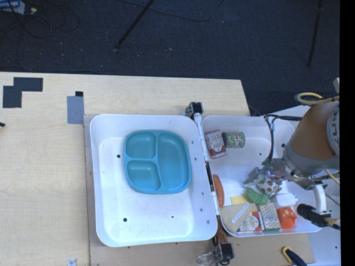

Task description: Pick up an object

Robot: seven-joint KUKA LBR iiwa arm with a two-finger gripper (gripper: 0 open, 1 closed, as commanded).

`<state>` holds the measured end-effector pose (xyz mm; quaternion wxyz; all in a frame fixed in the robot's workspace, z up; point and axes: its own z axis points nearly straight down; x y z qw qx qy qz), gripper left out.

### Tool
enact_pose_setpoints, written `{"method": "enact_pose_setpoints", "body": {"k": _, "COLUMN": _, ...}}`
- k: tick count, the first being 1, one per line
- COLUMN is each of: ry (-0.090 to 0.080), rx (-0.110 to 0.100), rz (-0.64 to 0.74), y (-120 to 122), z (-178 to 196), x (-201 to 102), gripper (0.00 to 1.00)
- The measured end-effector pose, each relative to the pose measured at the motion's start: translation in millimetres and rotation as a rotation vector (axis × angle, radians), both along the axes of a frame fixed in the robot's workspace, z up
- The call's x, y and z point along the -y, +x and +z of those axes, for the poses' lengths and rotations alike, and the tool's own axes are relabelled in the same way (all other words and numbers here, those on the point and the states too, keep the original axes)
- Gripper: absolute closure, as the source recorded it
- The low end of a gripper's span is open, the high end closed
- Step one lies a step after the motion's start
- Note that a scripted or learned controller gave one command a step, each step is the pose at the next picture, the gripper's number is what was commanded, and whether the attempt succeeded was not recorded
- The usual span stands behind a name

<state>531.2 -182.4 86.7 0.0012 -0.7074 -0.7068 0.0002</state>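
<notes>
I am lowering the gripper (pixel 265 185) into the right bin (pixel 258 123), lower right of frame, just above a green object (pixel 255 196). The approach is underway; next I need a clean descent onto it.

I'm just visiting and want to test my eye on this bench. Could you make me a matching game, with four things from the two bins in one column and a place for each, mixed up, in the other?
Things:
1. blue divided plate
2. green can
3. hot dog
4. orange box

Places:
A. right bin, near corner towards the arm
B. middle of the left bin
C. right bin, far side, beside a small red and white packet
D. right bin, along the wall next to the left bin

Pairs: 1-B, 2-C, 3-D, 4-A
</notes>
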Motion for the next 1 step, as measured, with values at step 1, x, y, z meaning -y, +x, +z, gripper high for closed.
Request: {"method": "enact_pose_setpoints", "body": {"k": 1, "ry": 0.000, "rx": 0.002, "rz": 0.000, "y": -27.2, "z": 0.3, "x": 8.6, "gripper": 0.00}}
